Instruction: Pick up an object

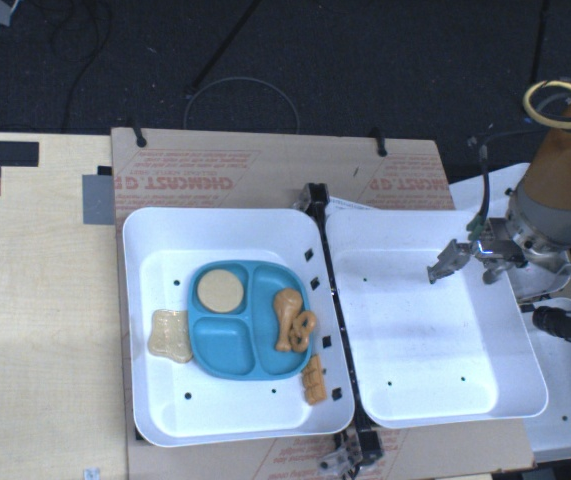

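Gripper [468, 265] is hovering over the right bin [510, 393], fingers spread apart; far to its left, blue tray [227, 353] is sitting in the left bin [150, 408], carrying pastries [292, 318].

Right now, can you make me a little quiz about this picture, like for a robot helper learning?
1. True or false: the blue tray sits in the left bin.
2. Which compartment holds the round tan disc: A upper left, B lower left, C right?
3. Fill in: the gripper hovers over the ____ bin.

Key: 1 true. 2 A. 3 right.
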